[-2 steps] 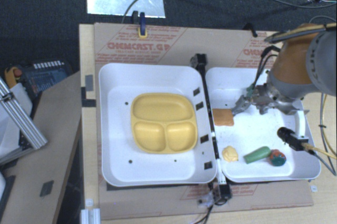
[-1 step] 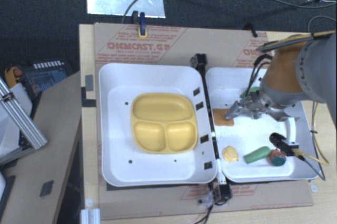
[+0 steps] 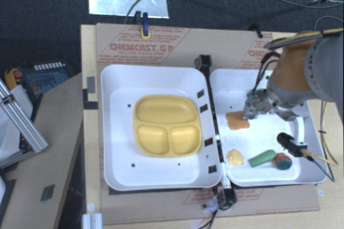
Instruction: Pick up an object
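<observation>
from my seat i see the grey arm with its orange band reaching in over the right shallow white bin. its two-finger gripper sits low at the upper edge of a flat orange-tan piece, touching it or just above it; i cannot tell whether the tool is open or closed, since the wrist and cables crowd that spot.

around it i count four loose things in the right bin: the orange-tan piece near the middle, a small pale yellow lump at the front left, a green cylinder lying just right of that, and a small red-and-teal ball touching or just beside the cylinder's far end. a black stubby part with a yellow cable hangs over the bin just above the ball.

the left shallow white bin holds one thing: a yellow plastic plate with three compartments, lying flat near its centre. a black divider strip runs between the two bins.
</observation>
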Controlling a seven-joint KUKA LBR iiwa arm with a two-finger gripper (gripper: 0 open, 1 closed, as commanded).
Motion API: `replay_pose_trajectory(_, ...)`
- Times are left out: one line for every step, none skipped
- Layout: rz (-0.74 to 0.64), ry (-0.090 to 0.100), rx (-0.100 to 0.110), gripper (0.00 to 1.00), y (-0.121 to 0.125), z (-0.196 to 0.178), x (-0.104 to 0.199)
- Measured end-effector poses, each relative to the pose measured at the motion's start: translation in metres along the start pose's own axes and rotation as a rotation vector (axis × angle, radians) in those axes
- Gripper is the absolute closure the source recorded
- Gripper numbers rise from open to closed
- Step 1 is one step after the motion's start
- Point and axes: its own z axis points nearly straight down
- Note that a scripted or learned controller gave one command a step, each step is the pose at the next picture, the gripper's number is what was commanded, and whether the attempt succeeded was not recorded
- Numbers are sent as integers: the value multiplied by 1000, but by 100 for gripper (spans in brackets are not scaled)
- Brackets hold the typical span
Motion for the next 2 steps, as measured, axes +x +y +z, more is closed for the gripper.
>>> replay_pose_trajectory(2,-2,4,100,-7,-56,-6)
replay_pose_trajectory(-2,-2,2,100,5,-109,-9)
